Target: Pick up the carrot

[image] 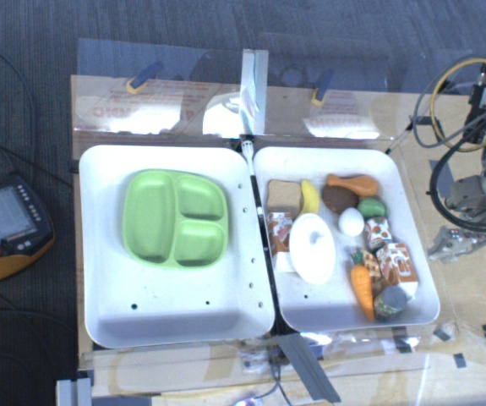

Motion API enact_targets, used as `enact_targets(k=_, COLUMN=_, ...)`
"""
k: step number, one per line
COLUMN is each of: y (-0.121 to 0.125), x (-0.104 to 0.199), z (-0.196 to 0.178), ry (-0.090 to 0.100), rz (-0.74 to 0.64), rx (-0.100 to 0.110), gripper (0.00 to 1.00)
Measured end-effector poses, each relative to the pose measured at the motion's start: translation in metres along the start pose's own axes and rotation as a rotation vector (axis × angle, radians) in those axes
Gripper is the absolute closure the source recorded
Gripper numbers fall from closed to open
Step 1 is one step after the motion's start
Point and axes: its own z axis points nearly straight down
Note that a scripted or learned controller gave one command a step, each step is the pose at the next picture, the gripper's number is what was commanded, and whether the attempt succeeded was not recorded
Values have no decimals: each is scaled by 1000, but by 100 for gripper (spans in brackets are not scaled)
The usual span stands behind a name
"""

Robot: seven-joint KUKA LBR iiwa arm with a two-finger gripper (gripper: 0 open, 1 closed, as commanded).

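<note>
The carrot (362, 291) is orange with a small green top. It lies lengthwise near the front right of the right bin (412, 194), tip toward the front wall. A white lid-like dish (313, 247) lies to its left, and printed cartons (392, 263) and a dark round can (392, 302) to its right. My gripper (455, 245) hangs off the bench's right side, outside the bin and well right of the carrot, among grey arm parts and cables (454, 100).
The right bin also holds a bread slice (284, 196), a banana (310, 197), a chicken drumstick (351, 184), a brown round item (337, 198), a green vegetable (372, 208) and an egg (352, 222). A green divided plate (175, 218) sits in the left bin (107, 311).
</note>
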Motion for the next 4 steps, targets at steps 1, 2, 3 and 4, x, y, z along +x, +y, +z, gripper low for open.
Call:
enact_targets(k=1, y=0, x=0, z=-28, ry=-1, rz=-194, rx=2, gripper=100)
enact_targets(k=2, y=0, x=-2, z=-14, ry=-2, rz=-454, rx=0, gripper=100)
enact_targets(k=3, y=1, x=-10, z=-31, ry=-2, rz=-677, rx=3, gripper=100)
enact_targets(k=4, y=1, x=-7, z=-28, ry=-2, rz=-950, rx=0, gripper=100)
